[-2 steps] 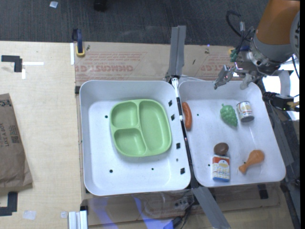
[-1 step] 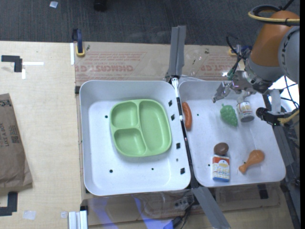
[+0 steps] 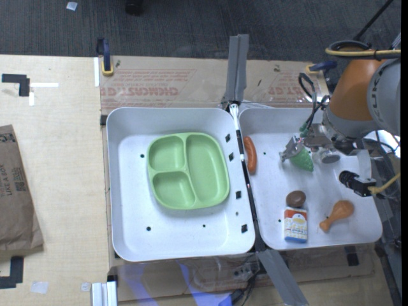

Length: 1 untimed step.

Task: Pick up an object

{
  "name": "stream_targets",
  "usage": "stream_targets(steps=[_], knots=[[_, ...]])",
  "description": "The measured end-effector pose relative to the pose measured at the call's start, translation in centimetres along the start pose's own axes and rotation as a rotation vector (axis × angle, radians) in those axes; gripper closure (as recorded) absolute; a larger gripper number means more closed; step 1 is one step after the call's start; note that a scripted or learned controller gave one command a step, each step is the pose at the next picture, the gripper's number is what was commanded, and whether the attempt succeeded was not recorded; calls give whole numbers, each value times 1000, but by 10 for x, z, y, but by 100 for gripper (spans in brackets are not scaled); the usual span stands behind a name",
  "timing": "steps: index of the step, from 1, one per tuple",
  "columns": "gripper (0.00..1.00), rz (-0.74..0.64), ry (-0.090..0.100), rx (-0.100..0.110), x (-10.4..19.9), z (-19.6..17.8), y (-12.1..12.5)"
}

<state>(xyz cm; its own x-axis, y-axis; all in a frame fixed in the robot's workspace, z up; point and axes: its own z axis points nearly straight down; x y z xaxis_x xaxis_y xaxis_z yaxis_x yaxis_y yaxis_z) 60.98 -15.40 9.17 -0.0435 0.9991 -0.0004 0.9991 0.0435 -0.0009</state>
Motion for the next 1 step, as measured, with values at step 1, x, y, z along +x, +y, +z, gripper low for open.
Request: stream_targets(steps=[1], knots=[[100, 3, -1, -2, -1, -10, 1]])
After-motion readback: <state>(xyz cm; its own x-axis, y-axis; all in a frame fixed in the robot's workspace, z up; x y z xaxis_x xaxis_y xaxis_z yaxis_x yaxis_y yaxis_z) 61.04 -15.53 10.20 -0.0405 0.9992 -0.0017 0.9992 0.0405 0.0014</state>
